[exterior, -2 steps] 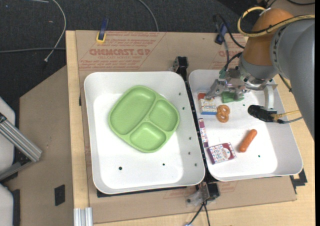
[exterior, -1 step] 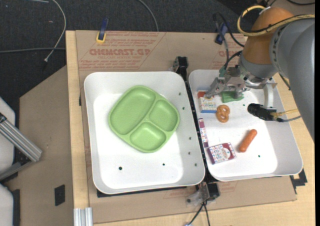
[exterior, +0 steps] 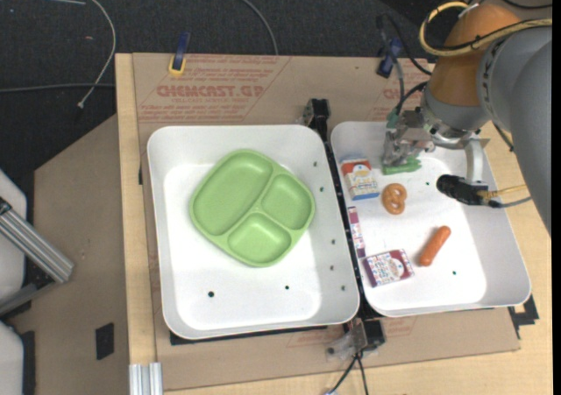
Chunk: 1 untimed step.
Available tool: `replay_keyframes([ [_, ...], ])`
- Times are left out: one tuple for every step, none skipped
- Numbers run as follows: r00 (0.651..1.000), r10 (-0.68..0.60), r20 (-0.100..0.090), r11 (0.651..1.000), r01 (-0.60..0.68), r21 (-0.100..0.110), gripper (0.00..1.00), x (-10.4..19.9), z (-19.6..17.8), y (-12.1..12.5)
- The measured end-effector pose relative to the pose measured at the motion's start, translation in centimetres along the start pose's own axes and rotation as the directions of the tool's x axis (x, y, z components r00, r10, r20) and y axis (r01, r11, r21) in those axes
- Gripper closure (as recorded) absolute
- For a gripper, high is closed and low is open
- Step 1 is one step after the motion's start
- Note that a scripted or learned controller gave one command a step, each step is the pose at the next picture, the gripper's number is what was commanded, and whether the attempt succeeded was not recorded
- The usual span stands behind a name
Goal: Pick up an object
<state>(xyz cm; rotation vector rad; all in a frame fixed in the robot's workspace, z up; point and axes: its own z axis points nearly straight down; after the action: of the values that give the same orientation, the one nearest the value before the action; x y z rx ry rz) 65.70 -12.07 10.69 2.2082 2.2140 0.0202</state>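
Bare floor between pretzel, orange sausage and purple packet

We see a lime-green three-section plastic plate in the plain white left bin. In the white right bin we note an orange-brown pretzel toy, an orange-red sausage toy, a red-and-white small carton, a purple-and-white printed packet.

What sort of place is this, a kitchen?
Probably a robotics lab bench, not a kitchen: a robot arm reaches over two white bins holding a green divided plate and small toy-like foods, on a cardboard-covered bench.
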Motion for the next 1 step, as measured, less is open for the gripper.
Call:
replay_keyframes([
  [1.0, 0.002, 0.0, 1.0, -0.002, 0.012, 1.0, -0.1, -6.42, 0.74],
])
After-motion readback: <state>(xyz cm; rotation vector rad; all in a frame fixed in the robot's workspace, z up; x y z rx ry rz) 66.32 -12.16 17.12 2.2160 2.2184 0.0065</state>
